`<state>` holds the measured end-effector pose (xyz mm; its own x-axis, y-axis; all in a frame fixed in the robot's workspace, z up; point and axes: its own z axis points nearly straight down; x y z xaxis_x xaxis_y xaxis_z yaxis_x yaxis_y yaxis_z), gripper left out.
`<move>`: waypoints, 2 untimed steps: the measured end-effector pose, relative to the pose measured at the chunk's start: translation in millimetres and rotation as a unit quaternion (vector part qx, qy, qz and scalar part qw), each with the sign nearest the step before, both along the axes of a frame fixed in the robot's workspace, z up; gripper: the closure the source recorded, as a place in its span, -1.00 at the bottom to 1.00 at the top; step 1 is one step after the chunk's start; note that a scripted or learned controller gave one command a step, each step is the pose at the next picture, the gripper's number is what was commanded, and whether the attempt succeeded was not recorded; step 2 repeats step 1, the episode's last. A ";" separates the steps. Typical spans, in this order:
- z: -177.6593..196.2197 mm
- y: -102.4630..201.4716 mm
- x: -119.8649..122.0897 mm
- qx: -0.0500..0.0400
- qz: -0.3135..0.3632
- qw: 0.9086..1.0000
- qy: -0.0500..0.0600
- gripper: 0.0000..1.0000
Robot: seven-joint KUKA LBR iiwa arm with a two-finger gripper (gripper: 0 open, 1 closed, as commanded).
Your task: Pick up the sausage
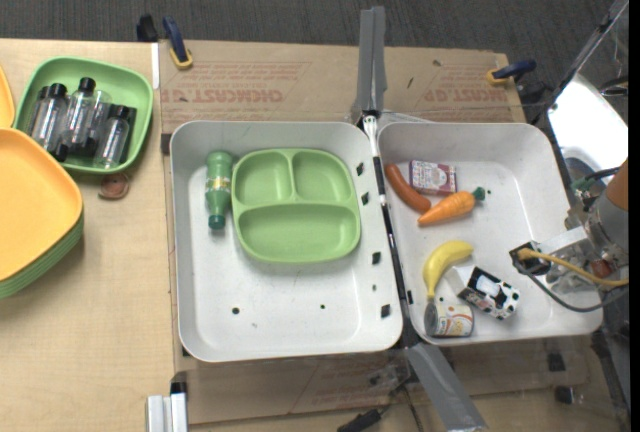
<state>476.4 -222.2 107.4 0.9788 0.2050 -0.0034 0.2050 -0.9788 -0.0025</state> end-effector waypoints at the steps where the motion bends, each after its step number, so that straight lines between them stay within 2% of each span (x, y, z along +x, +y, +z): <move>1: -4.1 0.8 0.2 0.000 0.061 0.998 0.000 1.00; 2: -4.1 0.8 0.2 0.000 0.061 0.998 0.000 1.00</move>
